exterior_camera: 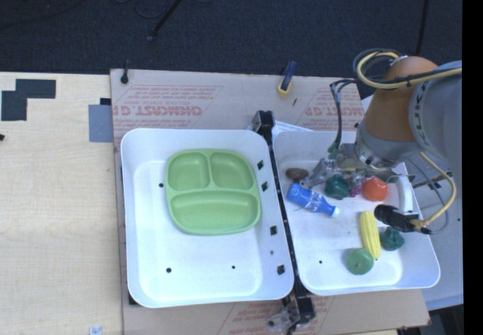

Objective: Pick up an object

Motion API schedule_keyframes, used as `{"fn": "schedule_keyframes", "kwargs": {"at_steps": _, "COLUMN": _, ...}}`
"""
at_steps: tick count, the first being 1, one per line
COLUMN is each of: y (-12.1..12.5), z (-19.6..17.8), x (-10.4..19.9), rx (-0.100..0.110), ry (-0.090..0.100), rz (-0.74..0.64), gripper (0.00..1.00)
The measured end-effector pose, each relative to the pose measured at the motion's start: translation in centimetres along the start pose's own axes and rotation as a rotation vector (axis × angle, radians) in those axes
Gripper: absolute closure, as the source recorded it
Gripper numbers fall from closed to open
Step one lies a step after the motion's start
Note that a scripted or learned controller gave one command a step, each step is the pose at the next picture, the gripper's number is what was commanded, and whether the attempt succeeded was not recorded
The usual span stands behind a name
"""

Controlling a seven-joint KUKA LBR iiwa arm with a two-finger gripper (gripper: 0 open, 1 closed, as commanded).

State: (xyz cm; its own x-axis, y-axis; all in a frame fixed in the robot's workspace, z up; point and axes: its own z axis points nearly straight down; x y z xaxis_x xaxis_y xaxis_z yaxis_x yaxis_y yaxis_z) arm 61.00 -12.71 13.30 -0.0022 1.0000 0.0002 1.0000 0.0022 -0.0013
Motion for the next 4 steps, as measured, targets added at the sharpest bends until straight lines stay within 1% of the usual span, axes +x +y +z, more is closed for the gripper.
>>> {"fn": "schedule_keyframes", "kwargs": {"at_steps": 1, "y": 0.2, "z": 2.9, "x": -0.2, "rx": -0.007, "ry": -0.004, "rz": 0.001, "gripper": 0.0}}
{"fn": "schedule_keyframes", "kwargs": {"at_steps": 2, "y": -0.1, "z": 4.0, "x": 0.1, "rx": 0.004, "ry": 0.002, "rz": 0.003, "gripper": 1.0}}
{"fn": "schedule_keyframes", "kwargs": {"at_steps": 3, "y": -0.4, "z": 0.0, "x": 0.3, "rx": 0.008, "ry": 0.002, "rz": 0.002, "gripper": 1.0}}
{"fn": "schedule_keyframes", "kwargs": {"at_steps": 4, "y": -0.5, "z": -4.3, "x": 0.2, "rx": 0.005, "ry": 0.002, "rz": 0.003, "gripper": 1.0}}
